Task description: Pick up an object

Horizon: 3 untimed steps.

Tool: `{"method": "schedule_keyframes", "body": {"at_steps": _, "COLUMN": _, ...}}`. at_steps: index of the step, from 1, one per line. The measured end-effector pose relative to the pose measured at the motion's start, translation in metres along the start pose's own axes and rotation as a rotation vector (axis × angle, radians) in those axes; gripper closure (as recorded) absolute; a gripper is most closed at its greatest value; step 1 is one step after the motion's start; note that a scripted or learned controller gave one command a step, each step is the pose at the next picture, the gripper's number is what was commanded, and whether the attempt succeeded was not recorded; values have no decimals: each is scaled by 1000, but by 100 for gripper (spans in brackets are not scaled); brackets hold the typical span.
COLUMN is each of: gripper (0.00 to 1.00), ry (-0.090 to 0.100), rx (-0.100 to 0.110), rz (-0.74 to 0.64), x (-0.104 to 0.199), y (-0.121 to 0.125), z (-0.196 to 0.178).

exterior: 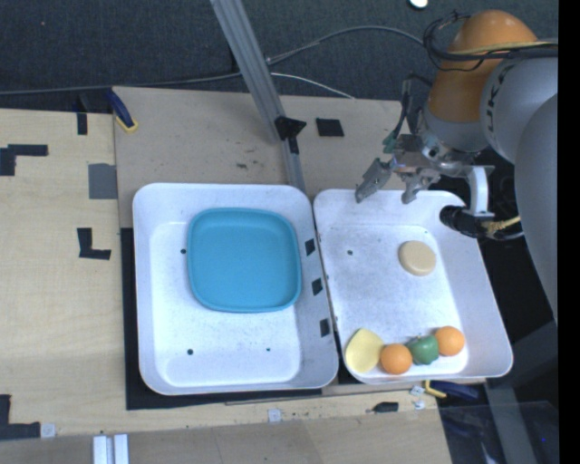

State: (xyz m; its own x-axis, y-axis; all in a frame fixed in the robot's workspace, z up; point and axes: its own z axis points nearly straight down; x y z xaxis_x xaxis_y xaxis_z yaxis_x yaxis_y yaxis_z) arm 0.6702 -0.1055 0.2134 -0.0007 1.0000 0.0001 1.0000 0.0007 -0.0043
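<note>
**Big grey arm, orange band**

Chunky grey arm [530, 100] with a rounded glossy orange band [476, 68] up top, black cables looping over it. Below sits a small metal gripper [391, 186] with two thin grey fingers [370, 185], plus a black-and-white fitting on the side

Tan wooden bench top [54, 272] fills left and middle of frame, marked with scattered black tape pieces [89, 243] and a grey patch [102, 179] at left. Dark grey carpet-like floor [136, 41] runs along the top, crossed by thin cables [362, 36]. Slanted grey metal post [263, 91] rises from centre toward the top. Bright light spot [418, 4] at top edge.
</note>
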Motion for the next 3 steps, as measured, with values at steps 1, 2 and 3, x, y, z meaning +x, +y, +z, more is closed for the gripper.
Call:
{"method": "schedule_keyframes", "body": {"at_steps": 1, "gripper": 0, "ry": 0, "rx": 0, "rz": 0, "x": 0, "y": -4, "z": 43}}
{"method": "schedule_keyframes", "body": {"at_steps": 2, "gripper": 0, "ry": 0, "rx": 2, "rz": 0, "x": 3, "y": -8, "z": 106}}
{"method": "schedule_keyframes", "body": {"at_steps": 3, "gripper": 100, "ry": 0, "rx": -4, "rz": -1, "x": 4, "y": -7, "z": 93}}
